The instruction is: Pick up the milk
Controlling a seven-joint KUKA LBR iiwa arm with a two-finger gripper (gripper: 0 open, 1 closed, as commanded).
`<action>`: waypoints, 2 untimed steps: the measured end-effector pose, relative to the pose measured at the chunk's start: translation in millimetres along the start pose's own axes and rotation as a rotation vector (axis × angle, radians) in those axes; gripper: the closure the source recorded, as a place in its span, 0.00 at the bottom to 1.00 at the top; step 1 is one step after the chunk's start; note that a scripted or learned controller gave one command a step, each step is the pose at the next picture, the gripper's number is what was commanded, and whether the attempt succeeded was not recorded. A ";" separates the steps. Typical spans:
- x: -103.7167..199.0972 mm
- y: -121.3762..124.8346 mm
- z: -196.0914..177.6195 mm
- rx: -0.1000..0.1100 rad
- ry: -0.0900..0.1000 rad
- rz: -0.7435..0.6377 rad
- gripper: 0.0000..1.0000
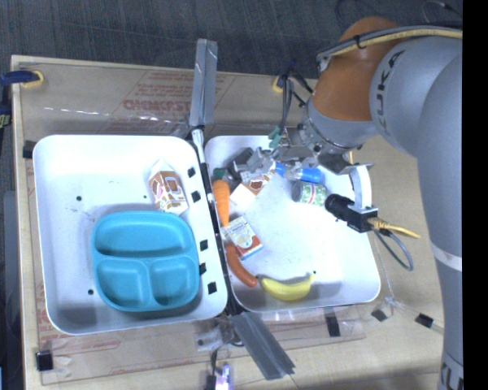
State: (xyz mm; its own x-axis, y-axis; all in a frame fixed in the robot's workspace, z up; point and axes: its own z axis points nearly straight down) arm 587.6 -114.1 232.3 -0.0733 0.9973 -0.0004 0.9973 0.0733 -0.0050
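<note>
Overall, the tabletop [106, 88] carries two white bins side by side. The left bin [73, 177] contains two items: one blue three-compartment tray [146, 260] lying flat toward the near side, and one small carton with a brown and white printed face [168, 189], resting just beyond the tray near the divider between the bins. This carton is taken to be the milk; its label is too small to read.

The right bin [342, 258] holds the greater count. One carrot [221, 201] lies along the left wall. One second small carton, white with red print [241, 236], lies just beside it. One reddish sausage-shaped item [241, 268] lies nearer the front, with one banana [287, 287] just beside it at the front wall. One green can [312, 192] and one blue item [309, 175] sit at the far side, under the wrist. A few more small packets lie at the far left corner, not identifiable.

The gripper [286, 149] is over the far part of the right bin, well apart from the carton in the left bin. Whether the fingers are open or closed cannot be told, as clutter merges with them.
</note>
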 end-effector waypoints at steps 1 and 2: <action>-0.2 0.3 -9.4 0.002 0.000 -0.003 1.00; 7.9 -19.5 118.8 -0.005 -0.002 -0.287 1.00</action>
State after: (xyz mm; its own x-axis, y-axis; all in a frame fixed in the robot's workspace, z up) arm 567.0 -107.8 113.6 -0.3524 0.9358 -0.0013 0.9358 0.3524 0.0001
